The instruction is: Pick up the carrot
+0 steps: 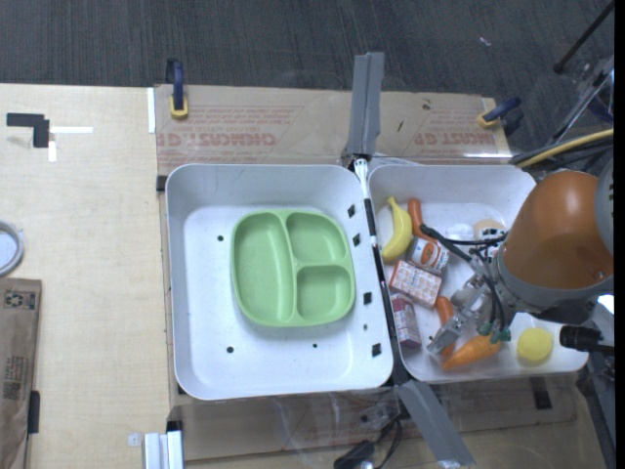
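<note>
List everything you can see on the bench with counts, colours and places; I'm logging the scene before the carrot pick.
left bin: 1, white, centre
right bin: 1, white, beside it
divided plate: 1, green, in left bin
banana: 1, yellow, right bin, far left
carrot: 1, orange, right bin, near edge, at the pincer
lemon: 1, yellow, right bin, near right
can: 1, red-labelled, right bin
carton: 1, red-white, right bin
clamps: 2, yellow-blue, far edge
arm: 1, grey with orange band, over right bin
pincer: 1, grey, by the carrot

Single fixed camera above the bench (88, 291), slanted downward, both white bins (186, 262) framed (arm (557, 233) from right)
</note>
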Controlling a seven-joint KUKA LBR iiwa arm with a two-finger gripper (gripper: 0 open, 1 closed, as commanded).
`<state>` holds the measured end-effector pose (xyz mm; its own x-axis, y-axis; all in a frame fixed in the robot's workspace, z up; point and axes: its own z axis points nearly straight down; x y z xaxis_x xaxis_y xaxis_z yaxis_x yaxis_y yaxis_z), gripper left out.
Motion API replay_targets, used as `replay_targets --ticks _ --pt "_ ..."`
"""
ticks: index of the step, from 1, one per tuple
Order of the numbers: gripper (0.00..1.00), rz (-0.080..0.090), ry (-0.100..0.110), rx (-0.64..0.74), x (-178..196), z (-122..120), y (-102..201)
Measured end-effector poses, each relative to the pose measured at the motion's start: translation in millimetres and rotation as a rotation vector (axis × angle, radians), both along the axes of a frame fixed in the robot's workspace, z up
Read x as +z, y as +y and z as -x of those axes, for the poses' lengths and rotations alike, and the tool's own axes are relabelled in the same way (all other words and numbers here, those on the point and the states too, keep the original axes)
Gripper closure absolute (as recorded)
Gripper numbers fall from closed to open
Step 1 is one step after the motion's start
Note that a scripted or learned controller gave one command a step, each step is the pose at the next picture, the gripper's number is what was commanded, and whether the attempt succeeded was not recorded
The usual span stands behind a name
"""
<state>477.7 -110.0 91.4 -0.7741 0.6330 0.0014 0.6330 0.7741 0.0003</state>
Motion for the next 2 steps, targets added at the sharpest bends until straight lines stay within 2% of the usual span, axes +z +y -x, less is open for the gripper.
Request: replay_targets --ticks 1,2 --pt "1.00 -0.001 -0.003 -0.005 9 -1 0" --pt "1.00 0.002 -0.001 -0.392 100 -1 31"
